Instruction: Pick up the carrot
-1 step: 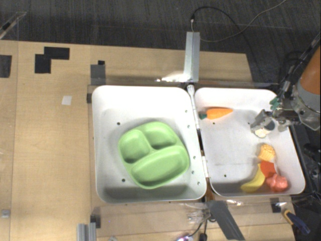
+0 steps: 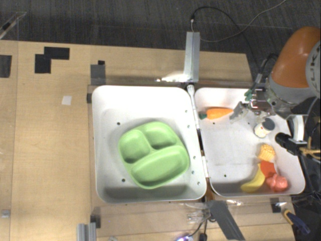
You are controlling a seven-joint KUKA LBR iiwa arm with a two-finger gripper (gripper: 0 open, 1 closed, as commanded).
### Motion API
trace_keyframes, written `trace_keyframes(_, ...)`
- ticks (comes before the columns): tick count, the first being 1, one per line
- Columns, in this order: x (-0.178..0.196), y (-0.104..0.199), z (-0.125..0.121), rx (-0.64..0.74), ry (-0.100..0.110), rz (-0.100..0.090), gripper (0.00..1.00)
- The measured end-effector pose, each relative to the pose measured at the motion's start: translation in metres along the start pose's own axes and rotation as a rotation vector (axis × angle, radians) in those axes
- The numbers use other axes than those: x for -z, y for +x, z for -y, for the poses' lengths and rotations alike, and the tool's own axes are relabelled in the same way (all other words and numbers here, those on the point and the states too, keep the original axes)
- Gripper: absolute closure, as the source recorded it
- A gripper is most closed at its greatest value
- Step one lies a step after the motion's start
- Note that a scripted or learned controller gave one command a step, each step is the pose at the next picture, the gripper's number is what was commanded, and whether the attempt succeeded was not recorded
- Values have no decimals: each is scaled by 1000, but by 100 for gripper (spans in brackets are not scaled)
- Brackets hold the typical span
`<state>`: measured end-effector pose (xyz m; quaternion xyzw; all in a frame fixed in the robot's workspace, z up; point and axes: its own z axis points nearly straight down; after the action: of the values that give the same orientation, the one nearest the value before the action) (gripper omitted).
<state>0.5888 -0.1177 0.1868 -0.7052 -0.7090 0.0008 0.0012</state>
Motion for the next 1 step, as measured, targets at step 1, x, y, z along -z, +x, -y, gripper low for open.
trace_keyframes(1,-92,19,-56,-166,-1,0,0)
